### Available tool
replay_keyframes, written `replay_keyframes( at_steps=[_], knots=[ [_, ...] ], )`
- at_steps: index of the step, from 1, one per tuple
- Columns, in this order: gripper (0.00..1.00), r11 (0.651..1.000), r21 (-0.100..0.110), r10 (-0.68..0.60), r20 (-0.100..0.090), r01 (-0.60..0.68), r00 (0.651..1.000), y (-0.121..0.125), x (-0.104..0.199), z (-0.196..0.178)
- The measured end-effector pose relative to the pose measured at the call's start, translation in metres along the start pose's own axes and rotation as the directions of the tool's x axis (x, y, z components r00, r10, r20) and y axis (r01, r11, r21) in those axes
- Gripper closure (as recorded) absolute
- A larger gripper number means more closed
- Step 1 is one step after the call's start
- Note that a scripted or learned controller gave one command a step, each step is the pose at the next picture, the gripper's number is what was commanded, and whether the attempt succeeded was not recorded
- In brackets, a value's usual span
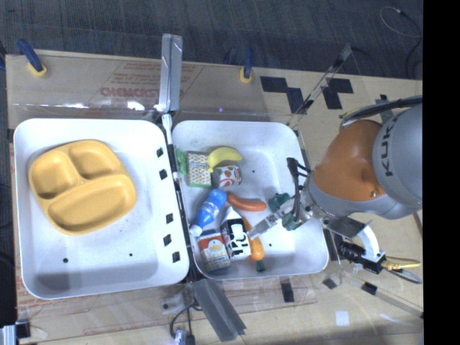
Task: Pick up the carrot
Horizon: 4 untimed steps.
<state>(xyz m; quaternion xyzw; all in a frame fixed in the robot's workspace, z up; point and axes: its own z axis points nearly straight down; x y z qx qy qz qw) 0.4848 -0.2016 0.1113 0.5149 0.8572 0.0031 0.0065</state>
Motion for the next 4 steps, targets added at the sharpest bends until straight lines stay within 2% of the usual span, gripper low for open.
replay_keyframes(
  at_steps=[1,2,3,4],
  knots=[
    [1.0,1.0,0.001,-0.005,0.0,0.005,1.0,0.0,0.0,-0.01],
    [0.0,1.0,0.001,-0.006,0.0,0.006,1.0,0.001,0.0,-0.01],
    [0.0,0.997,-0.004,0.083,0.013,-0.083,0.996,0.014,0.029,0.007],
    [1.0,0.997,-0.003,0.076,0.011,-0.076,0.997,0.015,0.03,-0.002]
  ],
)
